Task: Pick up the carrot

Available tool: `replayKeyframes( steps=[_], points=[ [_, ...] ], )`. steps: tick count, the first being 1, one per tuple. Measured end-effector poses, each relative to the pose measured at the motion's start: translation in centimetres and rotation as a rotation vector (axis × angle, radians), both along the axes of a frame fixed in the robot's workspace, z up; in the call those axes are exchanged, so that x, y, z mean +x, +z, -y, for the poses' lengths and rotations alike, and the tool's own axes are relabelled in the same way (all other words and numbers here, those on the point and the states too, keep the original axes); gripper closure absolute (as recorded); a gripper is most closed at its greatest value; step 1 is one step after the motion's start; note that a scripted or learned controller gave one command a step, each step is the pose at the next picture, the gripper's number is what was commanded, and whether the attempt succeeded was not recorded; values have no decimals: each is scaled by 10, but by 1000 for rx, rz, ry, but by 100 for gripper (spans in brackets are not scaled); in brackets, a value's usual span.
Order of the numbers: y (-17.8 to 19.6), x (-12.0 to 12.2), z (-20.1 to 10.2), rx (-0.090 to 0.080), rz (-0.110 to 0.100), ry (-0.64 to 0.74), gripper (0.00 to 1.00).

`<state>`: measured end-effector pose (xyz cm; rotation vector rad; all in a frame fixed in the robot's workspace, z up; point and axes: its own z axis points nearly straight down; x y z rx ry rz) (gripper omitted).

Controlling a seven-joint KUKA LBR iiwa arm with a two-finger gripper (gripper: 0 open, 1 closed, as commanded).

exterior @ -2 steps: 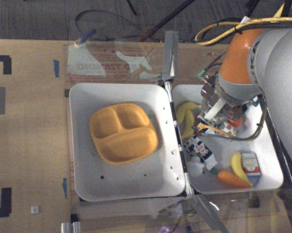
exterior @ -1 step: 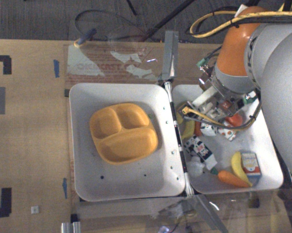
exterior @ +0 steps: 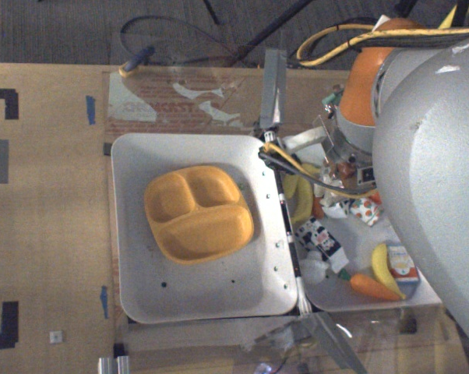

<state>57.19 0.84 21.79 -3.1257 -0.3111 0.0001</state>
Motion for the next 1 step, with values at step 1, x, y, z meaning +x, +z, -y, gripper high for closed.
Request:
replayKeyframes(
  steps=[1],
  points=[
    [13, -84, 5, 1, -5, 3, 100]
  ],
)
